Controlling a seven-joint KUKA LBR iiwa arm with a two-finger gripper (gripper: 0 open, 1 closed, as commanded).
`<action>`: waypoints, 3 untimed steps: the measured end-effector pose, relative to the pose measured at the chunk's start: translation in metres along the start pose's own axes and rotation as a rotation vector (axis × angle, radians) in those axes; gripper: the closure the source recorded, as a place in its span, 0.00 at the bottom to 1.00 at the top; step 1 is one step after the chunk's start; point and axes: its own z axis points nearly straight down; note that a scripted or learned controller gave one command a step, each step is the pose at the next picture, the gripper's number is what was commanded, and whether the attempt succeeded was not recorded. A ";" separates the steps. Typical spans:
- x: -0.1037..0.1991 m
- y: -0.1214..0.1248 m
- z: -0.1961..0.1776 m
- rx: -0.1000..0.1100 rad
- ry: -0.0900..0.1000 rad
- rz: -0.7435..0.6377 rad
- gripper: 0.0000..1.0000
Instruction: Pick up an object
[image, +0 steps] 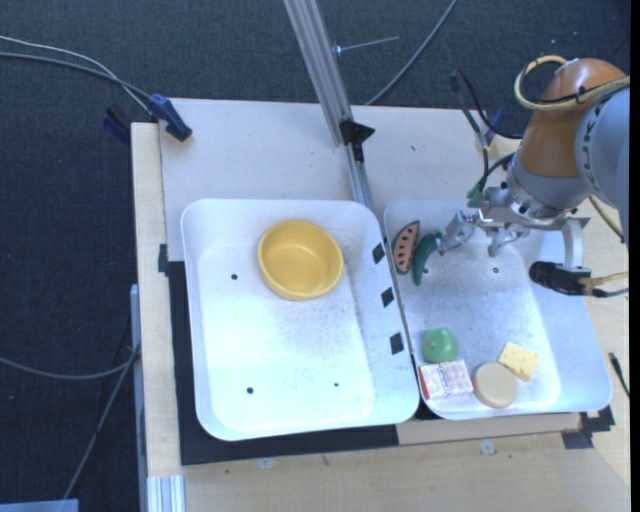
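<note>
Green pepper: top left of right bin, beside melon slice. Gripper near, above bin; finger state cannot be told. Step: approach. Next: descend over pepper, close

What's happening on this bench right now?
A grey and orange robot arm reaches into the right bin, its pincer low near a green pickle-shaped toy and a watermelon slice. A green ball, cheese wedge, round biscuit and small carton lie at the near end. The left bin holds a yellow bowl.
</note>
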 end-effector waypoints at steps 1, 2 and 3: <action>0.001 -0.001 0.042 0.001 0.001 0.000 0.00; 0.001 0.002 0.024 -0.009 0.001 0.000 1.00; 0.009 -0.005 -0.033 -0.024 -0.004 -0.002 1.00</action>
